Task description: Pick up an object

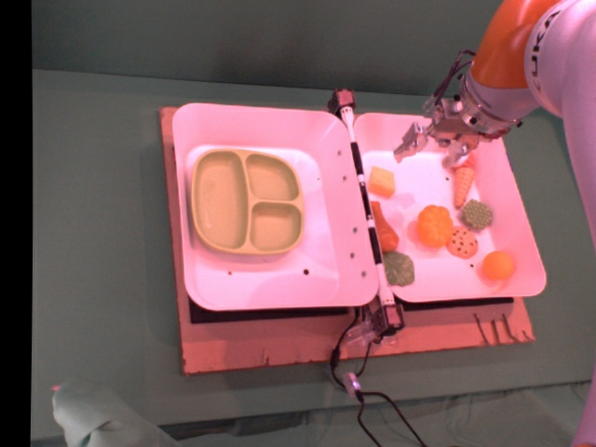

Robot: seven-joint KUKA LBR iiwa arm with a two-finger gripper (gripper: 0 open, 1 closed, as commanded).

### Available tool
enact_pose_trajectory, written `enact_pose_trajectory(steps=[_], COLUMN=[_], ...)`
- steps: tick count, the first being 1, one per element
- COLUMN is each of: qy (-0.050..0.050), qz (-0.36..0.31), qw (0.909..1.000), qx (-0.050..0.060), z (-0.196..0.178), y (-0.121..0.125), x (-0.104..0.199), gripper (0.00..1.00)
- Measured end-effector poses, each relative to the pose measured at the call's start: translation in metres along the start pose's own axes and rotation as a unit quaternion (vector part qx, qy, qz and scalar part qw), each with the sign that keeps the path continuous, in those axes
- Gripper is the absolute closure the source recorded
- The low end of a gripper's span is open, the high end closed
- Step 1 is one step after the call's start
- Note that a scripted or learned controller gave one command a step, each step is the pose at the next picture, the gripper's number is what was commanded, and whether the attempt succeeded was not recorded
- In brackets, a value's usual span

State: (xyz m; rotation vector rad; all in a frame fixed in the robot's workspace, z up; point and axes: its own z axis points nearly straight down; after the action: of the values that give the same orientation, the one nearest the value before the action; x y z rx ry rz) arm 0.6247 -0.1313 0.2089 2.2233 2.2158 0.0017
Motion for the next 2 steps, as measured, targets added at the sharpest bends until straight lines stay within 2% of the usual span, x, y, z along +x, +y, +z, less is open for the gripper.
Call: enact_pose_trajectory(steps=[1, 2], qy=[0.000, 0.000], qz=[0.000, 0.000], qw=[1.0000, 1.0000], qx=[0.000, 0.003], z=[0.000, 0.040], y=[0.000, 0.001], x=[0.000, -0.001], gripper=[0.00, 0.00])
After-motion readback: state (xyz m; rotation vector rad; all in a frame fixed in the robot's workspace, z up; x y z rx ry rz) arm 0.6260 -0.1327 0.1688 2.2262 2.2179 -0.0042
